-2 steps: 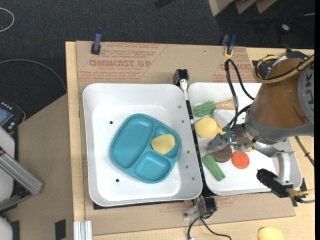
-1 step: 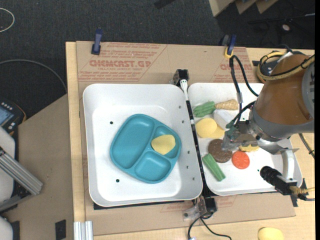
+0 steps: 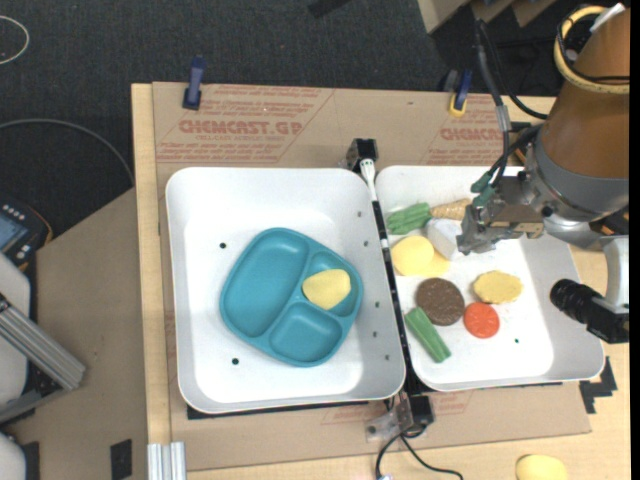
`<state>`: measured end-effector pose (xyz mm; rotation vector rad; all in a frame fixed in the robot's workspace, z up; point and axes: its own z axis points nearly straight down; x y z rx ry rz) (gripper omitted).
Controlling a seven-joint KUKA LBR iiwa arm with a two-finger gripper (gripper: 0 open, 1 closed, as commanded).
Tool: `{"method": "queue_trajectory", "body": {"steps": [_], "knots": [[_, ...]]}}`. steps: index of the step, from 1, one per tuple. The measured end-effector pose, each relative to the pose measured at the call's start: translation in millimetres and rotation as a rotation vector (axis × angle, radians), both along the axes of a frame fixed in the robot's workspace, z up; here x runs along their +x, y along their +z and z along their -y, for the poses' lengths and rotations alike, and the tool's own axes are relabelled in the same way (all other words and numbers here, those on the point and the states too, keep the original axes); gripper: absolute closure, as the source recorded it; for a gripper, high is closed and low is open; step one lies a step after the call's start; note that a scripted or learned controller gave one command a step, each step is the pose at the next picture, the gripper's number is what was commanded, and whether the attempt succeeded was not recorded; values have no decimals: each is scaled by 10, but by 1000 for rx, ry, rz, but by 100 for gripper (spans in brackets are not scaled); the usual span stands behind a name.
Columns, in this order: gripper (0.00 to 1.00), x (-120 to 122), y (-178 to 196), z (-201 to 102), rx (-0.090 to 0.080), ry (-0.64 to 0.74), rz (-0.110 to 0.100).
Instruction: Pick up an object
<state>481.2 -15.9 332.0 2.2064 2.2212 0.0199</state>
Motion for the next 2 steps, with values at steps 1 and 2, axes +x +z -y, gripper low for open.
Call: {"method": "queue_trajectory", "body": {"steps": [1, 2], "knots": [[100, -20, -268, -362, 0, -4, -20], [100, -14, -29, -109, -3, -9, -12]]}}
